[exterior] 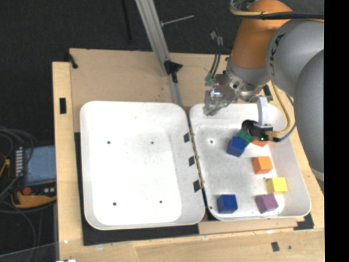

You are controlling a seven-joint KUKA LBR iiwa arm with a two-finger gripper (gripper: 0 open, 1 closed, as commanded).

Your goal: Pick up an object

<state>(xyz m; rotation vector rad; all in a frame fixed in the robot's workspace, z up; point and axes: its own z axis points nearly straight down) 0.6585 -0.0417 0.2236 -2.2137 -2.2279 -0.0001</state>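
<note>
Overhead, pincer [214,103] at right bin's [297,171] far-left corner, finger state unclear, blue cube [236,146] nearby.

The grey arm [297,53] is seen reaching in from the right, its orange band turned upward. The gripper [214,105] is held low at the wrist's end, pointed down-left

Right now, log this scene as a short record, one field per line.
arm: reaches in from the right, gripper over the right bin's far left corner
right bin: blue block, second blue block, orange block, yellow block, purple block
left bin: bare white floor
held: nothing seen between fingers
</note>
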